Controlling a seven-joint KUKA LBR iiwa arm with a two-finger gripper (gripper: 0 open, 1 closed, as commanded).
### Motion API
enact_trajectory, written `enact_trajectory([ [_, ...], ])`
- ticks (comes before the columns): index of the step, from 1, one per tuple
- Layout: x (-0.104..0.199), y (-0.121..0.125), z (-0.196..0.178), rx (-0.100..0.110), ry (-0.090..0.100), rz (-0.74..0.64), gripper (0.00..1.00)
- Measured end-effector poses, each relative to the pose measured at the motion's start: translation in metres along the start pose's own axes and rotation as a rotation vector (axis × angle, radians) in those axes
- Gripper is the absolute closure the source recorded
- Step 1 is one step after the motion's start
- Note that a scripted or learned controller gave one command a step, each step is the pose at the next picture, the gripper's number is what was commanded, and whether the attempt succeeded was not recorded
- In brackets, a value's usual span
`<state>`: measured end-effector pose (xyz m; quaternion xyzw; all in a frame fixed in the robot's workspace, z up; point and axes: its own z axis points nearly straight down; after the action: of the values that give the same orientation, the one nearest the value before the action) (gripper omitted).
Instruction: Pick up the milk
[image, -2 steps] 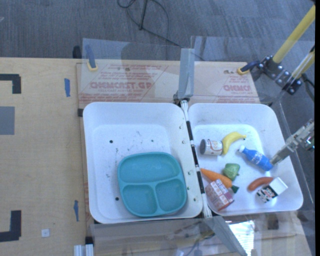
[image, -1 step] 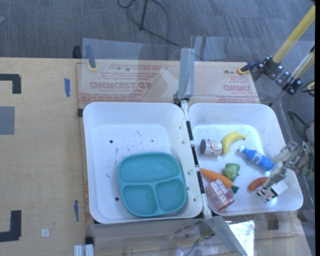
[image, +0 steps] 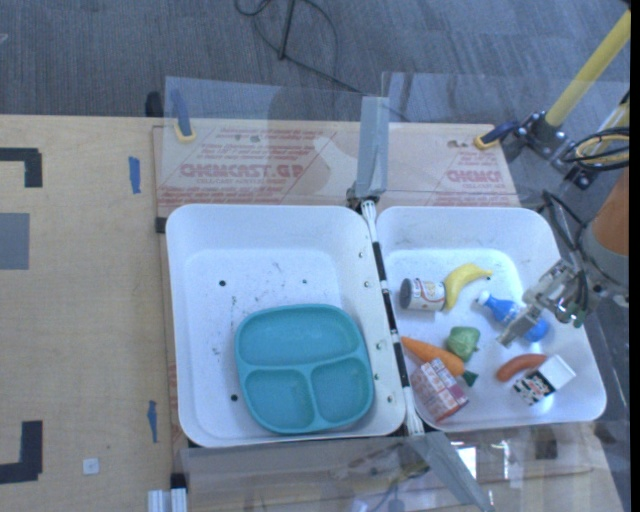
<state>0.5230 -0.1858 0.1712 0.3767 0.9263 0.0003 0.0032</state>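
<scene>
Milk carton (image: 541, 382) lies near, below gripper (image: 527, 312); finger spacing unclear.

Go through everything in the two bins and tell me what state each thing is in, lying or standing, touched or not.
Milk carton: lying on its side, untouched.
Carrot: lying flat beside the milk carton.
Can: on its side.
Banana: lying flat.
Blue bottle: lying down, right at the gripper.
Sausage: lying flat.
White box: lying flat.
Green vegetable: resting loose.
Teal tray: flat, right way up.
</scene>
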Motion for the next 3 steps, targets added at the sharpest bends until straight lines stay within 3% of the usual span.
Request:
enact_trajectory([
  [1, 0.021, -0.041, 0.072, 0.001, 0.004, -0.322, 0.0],
  [2, 0.02, -0.039, 0.062, -0.002, -0.002, -0.32, 1.0],
  [3, 0.018, -0.024, 0.068, -0.001, 0.001, -0.55, 1.0],
])
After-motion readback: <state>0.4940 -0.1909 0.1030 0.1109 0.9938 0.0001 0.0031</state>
